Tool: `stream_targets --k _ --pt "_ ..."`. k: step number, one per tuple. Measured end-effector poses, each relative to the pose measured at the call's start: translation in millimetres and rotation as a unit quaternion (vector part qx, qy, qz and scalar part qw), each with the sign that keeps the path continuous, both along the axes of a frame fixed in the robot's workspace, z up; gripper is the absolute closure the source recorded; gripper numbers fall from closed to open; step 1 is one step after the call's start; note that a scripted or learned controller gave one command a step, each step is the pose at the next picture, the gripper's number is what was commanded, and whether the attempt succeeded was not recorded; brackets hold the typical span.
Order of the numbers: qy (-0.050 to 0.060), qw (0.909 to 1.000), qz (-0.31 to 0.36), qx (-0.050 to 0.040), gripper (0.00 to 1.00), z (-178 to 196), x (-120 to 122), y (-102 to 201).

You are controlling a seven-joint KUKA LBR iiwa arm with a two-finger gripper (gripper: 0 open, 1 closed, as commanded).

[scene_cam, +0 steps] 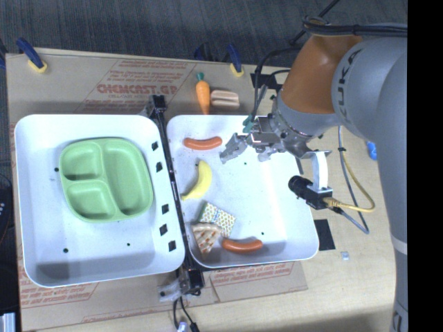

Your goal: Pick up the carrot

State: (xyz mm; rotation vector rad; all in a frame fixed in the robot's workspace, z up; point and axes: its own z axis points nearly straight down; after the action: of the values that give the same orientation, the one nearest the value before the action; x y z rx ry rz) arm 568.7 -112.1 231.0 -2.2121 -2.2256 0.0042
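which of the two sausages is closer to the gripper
The upper sausage, just left of the gripper; the other sausage lies at the bin's near edge.

Lying outside the bins, at upper centre: carrot, with a block just to its right. Sitting in the left bin: divided tray. Resting in the right bin: sausage uppermost, banana below, packet and waffle lower, second sausage lowest. Hovering over the right bin's upper part: gripper.
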Motion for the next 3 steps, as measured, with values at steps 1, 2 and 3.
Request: stream_targets --k 1,2,3 --pt "-0.001 0.9999 0.016 -0.0001 0.00 -40 81 24" --pt "0.001 0.9971 -0.077 -0.0004 0.00 -126 87 -27" --pt "0.001 0.9973 -0.074 0.0000 1.00 -115 88 -26"
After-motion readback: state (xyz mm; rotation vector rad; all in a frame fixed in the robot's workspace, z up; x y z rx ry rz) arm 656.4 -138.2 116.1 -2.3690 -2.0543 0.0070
